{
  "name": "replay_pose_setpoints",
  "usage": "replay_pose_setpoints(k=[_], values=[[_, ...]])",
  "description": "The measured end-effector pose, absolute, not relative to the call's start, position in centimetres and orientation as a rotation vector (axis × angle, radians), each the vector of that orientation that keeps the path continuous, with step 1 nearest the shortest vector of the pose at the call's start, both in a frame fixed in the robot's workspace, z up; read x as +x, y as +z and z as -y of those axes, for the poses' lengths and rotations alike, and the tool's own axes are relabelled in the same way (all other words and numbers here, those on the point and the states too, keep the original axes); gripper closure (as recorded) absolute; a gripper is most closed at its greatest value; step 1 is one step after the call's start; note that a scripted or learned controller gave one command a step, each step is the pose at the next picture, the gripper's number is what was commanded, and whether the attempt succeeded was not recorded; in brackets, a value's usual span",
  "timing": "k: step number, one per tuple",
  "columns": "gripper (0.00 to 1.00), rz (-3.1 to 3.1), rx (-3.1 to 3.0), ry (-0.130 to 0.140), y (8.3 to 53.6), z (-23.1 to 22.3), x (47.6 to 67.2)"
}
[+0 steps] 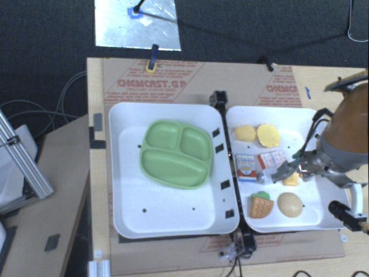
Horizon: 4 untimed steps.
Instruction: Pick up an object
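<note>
On the desk [190, 77] sat two white bins. The left bin [124, 172] held a green divided plate [176, 153]. The right bin [308, 117] held two yellow pieces [258, 134], a small carton [246, 166], a waffle [260, 206] and a tan bun [290, 204]. The claw [282, 173] hung low by a red-printed packet [271, 158]; its opening could not be told.

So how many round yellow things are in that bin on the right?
2 round yellow pieces, side by side at the right bin's far end. A smaller yellow chunk sits by the pincer; the arm may hide more.
</note>
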State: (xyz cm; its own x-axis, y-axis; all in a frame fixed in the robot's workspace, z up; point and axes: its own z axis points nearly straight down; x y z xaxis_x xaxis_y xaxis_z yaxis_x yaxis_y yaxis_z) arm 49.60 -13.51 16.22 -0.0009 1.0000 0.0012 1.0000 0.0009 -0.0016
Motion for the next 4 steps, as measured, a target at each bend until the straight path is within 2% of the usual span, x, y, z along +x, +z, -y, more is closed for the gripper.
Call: replay_pose_setpoints(k=[1, 2, 3, 4], values=[[0.0, 2.221, -2.22, 0.0, 10.2, 13.9, 49.2], [0.0, 2.223, -2.222, -0.004, 8.5, 13.9, 49.4], [1.0, 2.226, -2.225, -0.008, 9.7, 13.9, 49.5], [1.0, 2.227, -2.218, -0.002, 13.9, 13.8, 49.3]])
